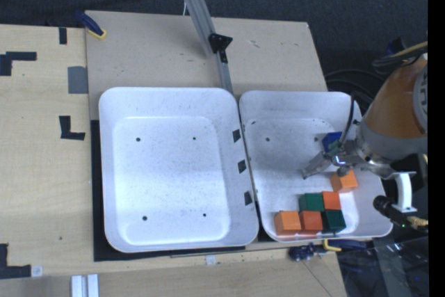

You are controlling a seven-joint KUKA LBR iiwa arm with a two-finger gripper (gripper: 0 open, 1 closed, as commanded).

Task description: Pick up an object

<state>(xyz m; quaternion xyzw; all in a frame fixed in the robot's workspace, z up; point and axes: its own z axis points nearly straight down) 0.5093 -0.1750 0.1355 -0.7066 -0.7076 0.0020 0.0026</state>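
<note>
1. Task objects: a cluster of small blocks lies in the right bin [292, 108], at the 5 o'clock corner of its floor. An orange block [287, 221] sits at the cluster's 9 o'clock end, with a second orange block [311, 220] touching it, a dark green block [334, 220] next along, and a green block [311, 202] and a red-orange block [332, 201] in the row behind.
2. A single orange block [344, 181] lies apart from the cluster at its 1 o'clock, just beside my tool.
3. My gripper [335, 158] is low over the right bin's 3 o'clock side, directly at 12 o'clock of the single orange block. No block appears between its fingers; a thin grey finger [314, 166] slants out toward 8 o'clock. How wide the fingers stand, I cannot tell.
4. A blue piece [332, 140] shows at the gripper's 12 o'clock edge.
5. My arm [396, 111], orange-banded, enters from 3 o'clock.
6. The left bin [111, 149] adjoins the right bin at 9 o'clock.
7. A grey metal bar [198, 3] slants across the bench from 12 o'clock.
</note>
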